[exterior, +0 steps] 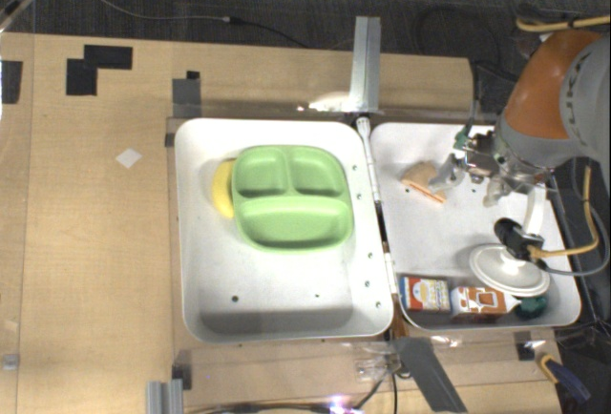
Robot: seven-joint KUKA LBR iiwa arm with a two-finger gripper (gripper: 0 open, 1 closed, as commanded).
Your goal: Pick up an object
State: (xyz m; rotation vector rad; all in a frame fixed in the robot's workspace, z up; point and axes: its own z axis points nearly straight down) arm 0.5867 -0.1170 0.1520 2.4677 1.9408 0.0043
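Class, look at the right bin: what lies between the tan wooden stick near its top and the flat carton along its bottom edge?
In the camera view, only bare white bin floor separates the stick from the carton.

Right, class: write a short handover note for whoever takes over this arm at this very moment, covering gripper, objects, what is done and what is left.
Gripper: low in the right white bin, at the small tan block with an orange strip; nothing seen held between its fingers.
Right bin also holds a round white lidded dish and a brown and white carton lying flat at the near wall.
Left white bin: green divided plastic tray over a yellow object.
Done: nothing lifted.
Left: grasp and raise one object.
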